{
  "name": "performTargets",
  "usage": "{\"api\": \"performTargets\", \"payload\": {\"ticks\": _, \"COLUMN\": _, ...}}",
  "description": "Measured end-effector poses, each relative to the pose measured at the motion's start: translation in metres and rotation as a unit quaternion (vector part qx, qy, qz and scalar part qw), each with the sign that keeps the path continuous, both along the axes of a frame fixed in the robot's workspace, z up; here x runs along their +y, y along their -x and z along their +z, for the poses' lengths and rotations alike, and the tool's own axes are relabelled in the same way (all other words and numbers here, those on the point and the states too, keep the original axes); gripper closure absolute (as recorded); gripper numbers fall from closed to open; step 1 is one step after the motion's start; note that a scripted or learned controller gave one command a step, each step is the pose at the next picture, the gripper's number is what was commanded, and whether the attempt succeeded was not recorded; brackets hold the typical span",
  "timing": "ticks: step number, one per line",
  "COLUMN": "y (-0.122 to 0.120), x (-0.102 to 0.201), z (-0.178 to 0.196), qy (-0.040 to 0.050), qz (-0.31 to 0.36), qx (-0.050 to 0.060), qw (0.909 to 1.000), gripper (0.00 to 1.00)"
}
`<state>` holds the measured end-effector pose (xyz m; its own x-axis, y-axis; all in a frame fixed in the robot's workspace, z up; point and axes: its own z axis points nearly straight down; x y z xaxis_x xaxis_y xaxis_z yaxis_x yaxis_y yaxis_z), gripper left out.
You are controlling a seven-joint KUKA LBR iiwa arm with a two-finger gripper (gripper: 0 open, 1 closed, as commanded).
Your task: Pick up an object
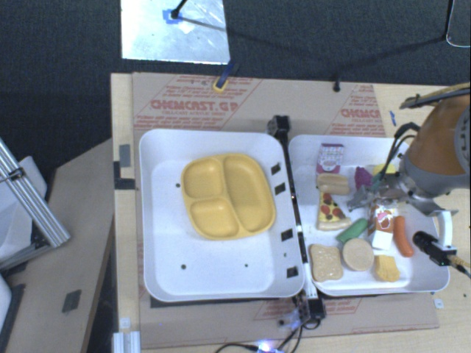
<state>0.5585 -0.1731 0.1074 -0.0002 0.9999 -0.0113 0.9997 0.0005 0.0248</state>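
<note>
A tabletop (184,101) holds two white bins. The left bin (158,197) has a yellow plate (224,195). The pincer (366,195) is low over toy food (358,230) in the right bin (427,274); I cannot tell its grip.

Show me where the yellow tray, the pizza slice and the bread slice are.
Yellow tray (227,195), camera view, on the ridge where its compartments meet.
Pizza slice (331,212), camera view, on its topped middle.
Bread slice (326,262), camera view, on its middle.
</note>
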Motion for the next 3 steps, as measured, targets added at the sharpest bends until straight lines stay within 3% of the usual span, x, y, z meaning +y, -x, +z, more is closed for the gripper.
{"api": "performTargets", "payload": {"ticks": 1, "y": -0.003, "x": -0.003, "z": 0.014, "qy": 0.005, "qz": -0.001, "qx": -0.007, "qw": 1.0, "gripper": 1.0}}
{"api": "performTargets", "payload": {"ticks": 2, "y": -0.001, "x": -0.002, "z": 0.077, "qy": -0.0049, "qz": 0.002, "qx": 0.009, "qw": 0.9999, "gripper": 1.0}}
{"api": "performTargets", "payload": {"ticks": 3, "y": -0.003, "x": -0.002, "z": 0.12, "qy": -0.0047, "qz": 0.002, "qx": 0.009, "qw": 0.9999, "gripper": 1.0}}
